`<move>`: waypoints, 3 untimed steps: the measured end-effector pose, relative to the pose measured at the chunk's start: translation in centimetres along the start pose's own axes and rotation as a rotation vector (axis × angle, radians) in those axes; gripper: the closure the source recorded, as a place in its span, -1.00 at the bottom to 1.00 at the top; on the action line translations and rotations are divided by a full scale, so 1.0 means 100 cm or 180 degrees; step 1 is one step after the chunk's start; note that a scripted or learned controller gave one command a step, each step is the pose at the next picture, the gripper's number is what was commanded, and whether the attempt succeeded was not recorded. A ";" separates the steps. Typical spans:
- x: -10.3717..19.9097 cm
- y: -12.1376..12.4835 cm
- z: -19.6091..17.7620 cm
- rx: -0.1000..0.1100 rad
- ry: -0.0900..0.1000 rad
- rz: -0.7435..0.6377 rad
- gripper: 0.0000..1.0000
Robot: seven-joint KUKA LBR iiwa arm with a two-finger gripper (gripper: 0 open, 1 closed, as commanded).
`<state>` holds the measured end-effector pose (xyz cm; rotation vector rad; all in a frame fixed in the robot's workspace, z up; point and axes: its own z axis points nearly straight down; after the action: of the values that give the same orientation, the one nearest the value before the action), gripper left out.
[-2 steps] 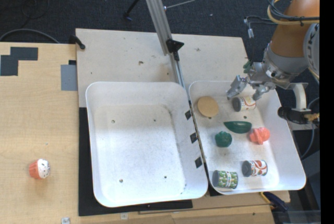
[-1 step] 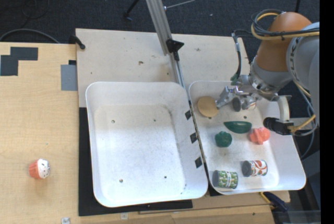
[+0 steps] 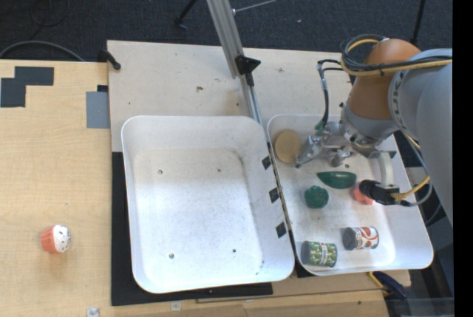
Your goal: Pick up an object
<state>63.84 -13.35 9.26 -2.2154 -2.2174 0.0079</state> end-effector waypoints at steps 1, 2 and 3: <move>-0.001 0.001 -0.013 -0.0016 -0.0003 0.0008 1.00; -0.003 -0.002 -0.077 -0.0041 -0.0008 0.0017 1.00; -0.005 -0.002 -0.121 -0.0036 -0.0007 0.0005 1.00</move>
<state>63.79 -13.82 21.31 -2.2237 -2.2225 -0.0021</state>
